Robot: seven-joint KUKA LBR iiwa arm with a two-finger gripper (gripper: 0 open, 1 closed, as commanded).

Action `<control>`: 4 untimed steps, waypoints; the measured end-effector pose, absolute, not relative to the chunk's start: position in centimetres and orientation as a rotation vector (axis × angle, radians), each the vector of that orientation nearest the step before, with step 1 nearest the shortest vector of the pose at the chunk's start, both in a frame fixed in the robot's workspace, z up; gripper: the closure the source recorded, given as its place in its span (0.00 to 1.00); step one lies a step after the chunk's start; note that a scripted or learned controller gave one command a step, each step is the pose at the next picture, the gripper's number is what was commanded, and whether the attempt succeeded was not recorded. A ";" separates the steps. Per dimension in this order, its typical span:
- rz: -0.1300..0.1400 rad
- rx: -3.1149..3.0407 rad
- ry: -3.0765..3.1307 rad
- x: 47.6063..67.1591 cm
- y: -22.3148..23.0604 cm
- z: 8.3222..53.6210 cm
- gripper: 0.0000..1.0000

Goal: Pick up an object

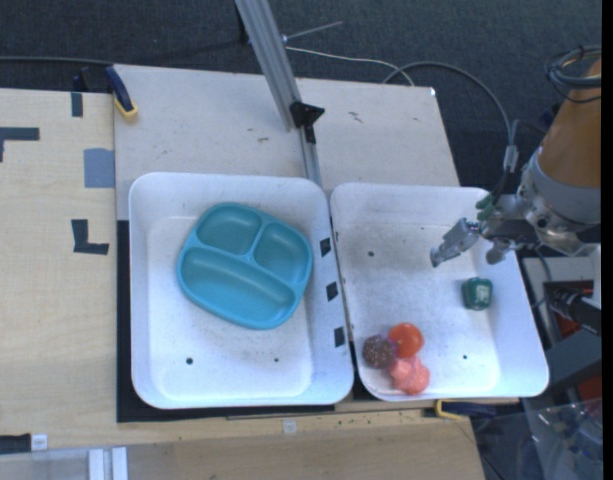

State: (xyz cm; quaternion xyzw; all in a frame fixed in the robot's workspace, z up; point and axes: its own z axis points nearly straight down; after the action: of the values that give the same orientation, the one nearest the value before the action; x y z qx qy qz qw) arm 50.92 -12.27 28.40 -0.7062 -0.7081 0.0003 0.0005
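My gripper hangs over the upper right part of the right bin. Its fingers are spread open, and nothing is between them. Just below it a small green object lies on the bin floor, apart from the fingers. Near the bin's front edge sit a red ball, a dark brown ball and a pink lump, clustered close together.
A blue divided plate lies in the left bin. A slanted metal pole comes down to the back edge between the bins. Cables run behind the right bin, and a blue and yellow clamp sits at the back left.
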 end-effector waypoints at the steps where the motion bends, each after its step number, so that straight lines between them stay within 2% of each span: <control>1: 0.001 -2.218 -2.224 50.9 -12.3 28.4 0.00; 2: 0.007 -2.217 -2.218 50.4 -12.4 22.1 0.00; 3: 0.007 -2.216 -2.219 50.3 -12.2 17.7 0.00; 4: 0.008 -2.215 -2.218 51.0 -12.3 11.8 0.00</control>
State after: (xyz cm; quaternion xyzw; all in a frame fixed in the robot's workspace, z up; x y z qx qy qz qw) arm 51.00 -12.35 11.79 -0.7066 -0.7076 0.0026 0.0034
